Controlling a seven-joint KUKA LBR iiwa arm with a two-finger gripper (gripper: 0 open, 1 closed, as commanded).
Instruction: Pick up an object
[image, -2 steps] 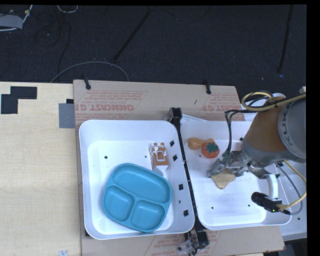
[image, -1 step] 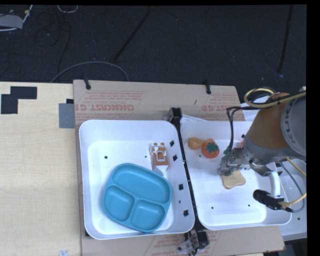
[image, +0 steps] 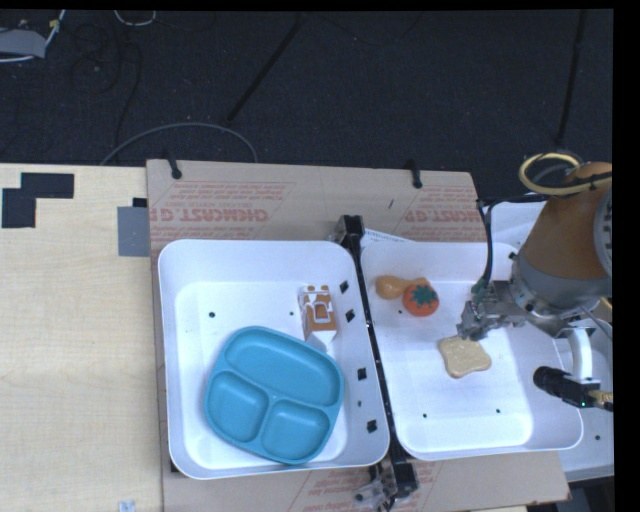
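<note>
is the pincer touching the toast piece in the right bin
Cannot tell. In the camera view the pincer sits right above the toast piece, their outlines meeting, but the slanted view hides any contact or gap.

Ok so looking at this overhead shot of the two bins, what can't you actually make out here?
- Gripper: too small and dark in the camera view to tell whether it is open or shut, or whether it touches the tan slice just below it.
- Right bin: its far right side is covered by the arm.
- Orange-and-white toy in the left bin: too small to identify.
- Orange piece beside the red fruit: blurred, contact unclear.
</note>
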